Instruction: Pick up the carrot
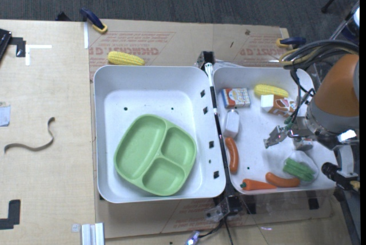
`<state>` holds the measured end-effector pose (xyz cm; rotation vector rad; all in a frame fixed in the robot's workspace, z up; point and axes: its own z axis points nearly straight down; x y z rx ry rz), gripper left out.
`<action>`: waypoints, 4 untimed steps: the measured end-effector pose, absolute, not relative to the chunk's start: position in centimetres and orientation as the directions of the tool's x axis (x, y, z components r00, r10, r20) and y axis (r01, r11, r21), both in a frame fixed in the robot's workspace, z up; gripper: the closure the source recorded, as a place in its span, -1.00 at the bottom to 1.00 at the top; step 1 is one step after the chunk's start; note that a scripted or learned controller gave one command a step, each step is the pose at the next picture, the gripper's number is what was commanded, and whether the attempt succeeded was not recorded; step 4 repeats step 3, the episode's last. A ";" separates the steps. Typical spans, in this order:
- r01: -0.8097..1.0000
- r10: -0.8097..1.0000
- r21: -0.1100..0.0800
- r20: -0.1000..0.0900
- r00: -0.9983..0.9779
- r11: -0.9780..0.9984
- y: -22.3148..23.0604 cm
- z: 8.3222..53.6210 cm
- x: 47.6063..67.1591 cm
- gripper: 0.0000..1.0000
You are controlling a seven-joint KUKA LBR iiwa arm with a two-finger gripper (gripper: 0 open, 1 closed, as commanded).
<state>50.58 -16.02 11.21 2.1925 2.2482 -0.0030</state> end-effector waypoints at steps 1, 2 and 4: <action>0.998 0.998 -0.004 0.000 0.071 -0.071 -9.3 9.1 51.3 -1.00; 0.986 0.986 -0.001 -0.003 0.167 -0.167 -10.0 9.2 58.0 -1.00; 0.919 0.919 -0.005 -0.002 0.394 -0.394 -11.5 9.1 47.9 -1.00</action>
